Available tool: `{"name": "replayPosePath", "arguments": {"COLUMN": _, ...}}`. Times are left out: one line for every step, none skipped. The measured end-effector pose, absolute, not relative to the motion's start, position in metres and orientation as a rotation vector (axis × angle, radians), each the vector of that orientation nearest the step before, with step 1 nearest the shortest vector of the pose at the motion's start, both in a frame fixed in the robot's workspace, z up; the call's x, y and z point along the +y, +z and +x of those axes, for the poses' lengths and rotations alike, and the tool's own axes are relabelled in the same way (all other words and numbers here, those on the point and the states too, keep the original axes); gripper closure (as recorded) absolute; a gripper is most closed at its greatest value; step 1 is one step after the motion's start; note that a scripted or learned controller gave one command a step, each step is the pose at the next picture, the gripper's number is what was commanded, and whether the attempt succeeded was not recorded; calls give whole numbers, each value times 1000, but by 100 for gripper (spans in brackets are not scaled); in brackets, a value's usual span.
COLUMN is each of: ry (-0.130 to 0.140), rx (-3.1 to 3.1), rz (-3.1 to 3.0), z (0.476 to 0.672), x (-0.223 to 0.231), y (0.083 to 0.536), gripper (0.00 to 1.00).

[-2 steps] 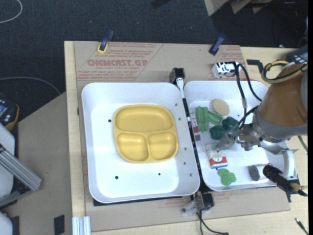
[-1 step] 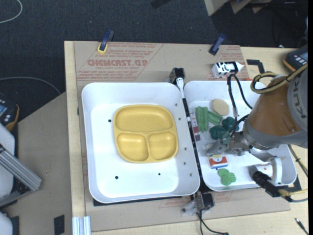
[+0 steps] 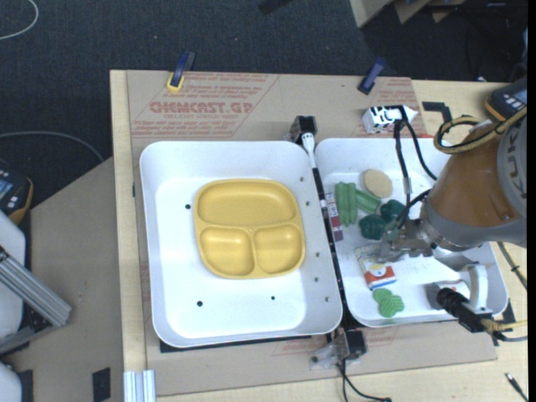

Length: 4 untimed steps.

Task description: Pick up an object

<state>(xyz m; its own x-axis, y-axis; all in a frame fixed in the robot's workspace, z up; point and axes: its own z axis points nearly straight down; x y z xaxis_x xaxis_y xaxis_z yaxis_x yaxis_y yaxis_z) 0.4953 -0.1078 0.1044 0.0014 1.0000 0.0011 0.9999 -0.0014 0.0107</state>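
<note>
Gripper (image 3: 394, 243) is low among crowded toys (image 3: 368, 203); I cannot tell its state, and it may bump them.

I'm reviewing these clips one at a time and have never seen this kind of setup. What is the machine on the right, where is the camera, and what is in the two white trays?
The camera is fixed above the bench and looks down at a slant. The bulky grey arm with the orange band is a robot arm reaching in from the right. Its two-finger gripper is down in the right shallow white bin, among small toys. I cannot tell whether it holds anything. Near it lie a light green ridged piece, a dark teal lump, a beige oval object, a red, white and blue small item and a bright green bumpy toy. The left shallow white bin holds a yellow plastic divided plate with three compartments.
</note>
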Motion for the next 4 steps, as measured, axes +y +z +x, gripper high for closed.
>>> {"name": "replayPosePath", "arguments": {"ry": 4, "rx": 2219, "rz": 2217, "z": 494, "x": -108, "y": 147, "gripper": 100}}
{"name": "replayPosePath", "arguments": {"ry": 6, "rx": 2217, "rz": 2214, "z": 497, "x": -113, "y": 210, "gripper": 100}}
{"name": "replayPosePath", "arguments": {"ry": 3, "rx": 2219, "rz": 2217, "z": 498, "x": -113, "y": 226, "gripper": 100}}
{"name": "replayPosePath", "arguments": {"ry": 6, "rx": 2226, "rz": 2211, "z": 536, "x": -73, "y": 234, "gripper": 100}}
